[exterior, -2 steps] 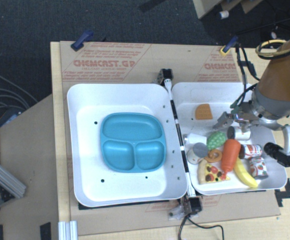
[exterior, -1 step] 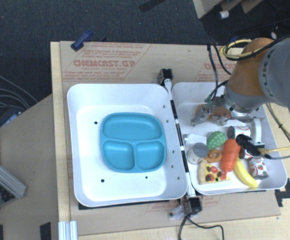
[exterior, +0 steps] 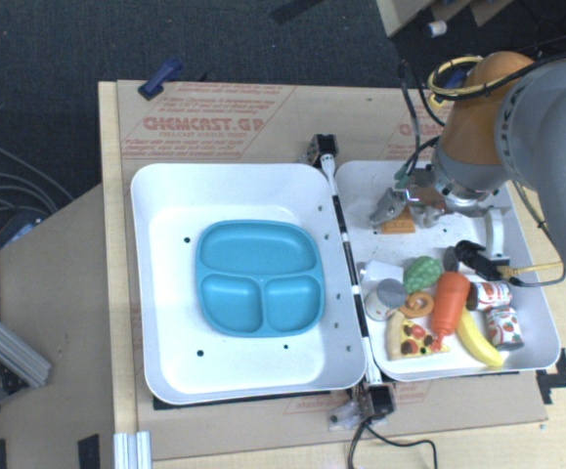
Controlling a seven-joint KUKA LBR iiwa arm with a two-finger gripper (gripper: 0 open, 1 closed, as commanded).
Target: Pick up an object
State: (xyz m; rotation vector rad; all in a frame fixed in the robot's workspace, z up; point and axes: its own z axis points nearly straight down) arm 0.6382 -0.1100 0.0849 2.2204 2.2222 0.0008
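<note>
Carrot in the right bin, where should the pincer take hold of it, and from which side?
Probably across the middle of the carrot, coming straight down from above. It lies flat with its long axis running roughly front to back, so closing across its width fits. The broccoli crowds its thick far end and the banana lies close to its tip.

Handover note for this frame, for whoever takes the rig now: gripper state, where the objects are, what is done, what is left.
Gripper: low in the upper part of the right bin, right beside a small orange-brown piece; no grasp can be confirmed.
Objects: carrot, banana, green toy, pizza slice and red-and-white can lie in the lower part of that bin. A blue divided plate sits in the left bin.
Done: the approach; nothing visibly lifted.
Left: secure a grasp, probably on the nearby piece, and lift.
</note>
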